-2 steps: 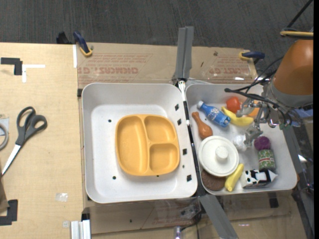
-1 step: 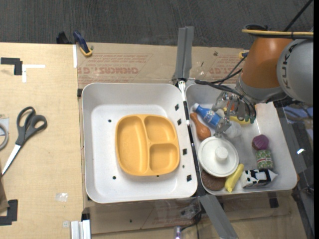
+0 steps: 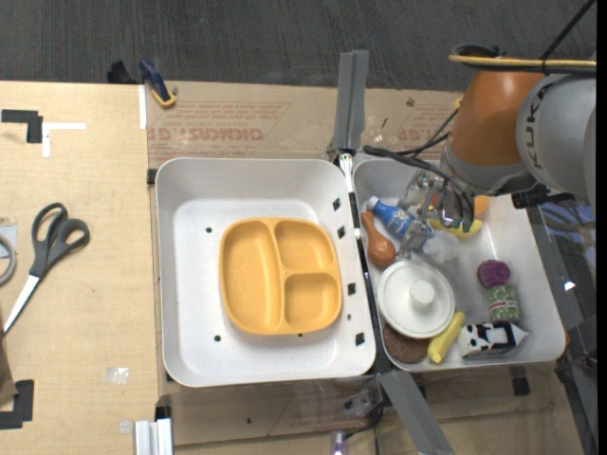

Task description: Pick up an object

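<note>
Right bin (image 3: 545, 282): grey-and-orange arm's gripper (image 3: 429, 218) hovers over clear plastic bottle with blue label (image 3: 396, 220) near the bin's back-left corner. Bottle judged light, slick, crushable; grasp across mid-body. Gripper state: cannot tell.

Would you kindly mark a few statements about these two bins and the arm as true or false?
1. The yellow divided plate lies in the left bin. True.
2. The scissors lie in the right bin. False: they rest on the bench, left of both bins.
3. The end effector hangs over the right bin. True.
4. The purple object sits on the divided plate. False: it is in the right bin.
</note>
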{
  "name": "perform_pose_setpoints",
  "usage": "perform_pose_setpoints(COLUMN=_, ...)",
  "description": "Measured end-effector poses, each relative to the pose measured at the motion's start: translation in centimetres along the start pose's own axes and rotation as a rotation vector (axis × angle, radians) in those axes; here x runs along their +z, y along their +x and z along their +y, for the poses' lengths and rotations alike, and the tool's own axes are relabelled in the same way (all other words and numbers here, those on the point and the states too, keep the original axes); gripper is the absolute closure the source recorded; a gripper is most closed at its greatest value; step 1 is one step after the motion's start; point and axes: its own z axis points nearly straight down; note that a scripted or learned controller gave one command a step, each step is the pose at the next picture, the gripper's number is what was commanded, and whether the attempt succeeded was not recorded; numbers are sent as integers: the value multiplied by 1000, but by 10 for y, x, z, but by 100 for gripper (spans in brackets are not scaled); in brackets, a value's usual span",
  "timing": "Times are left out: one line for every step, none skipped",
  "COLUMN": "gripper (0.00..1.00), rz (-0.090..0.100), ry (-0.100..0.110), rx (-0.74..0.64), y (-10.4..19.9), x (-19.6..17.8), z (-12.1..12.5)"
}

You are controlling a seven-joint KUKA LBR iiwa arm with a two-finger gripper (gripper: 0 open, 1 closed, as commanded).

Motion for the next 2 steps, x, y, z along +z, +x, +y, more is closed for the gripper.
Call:
perform_pose_setpoints(gripper=0, rz=3, ry=1, rx=-42, y=60, x=1, z=-108)
perform_pose_setpoints(gripper=0, rz=2, ry=-1, rx=-66, y=-15, x=1, z=-29)
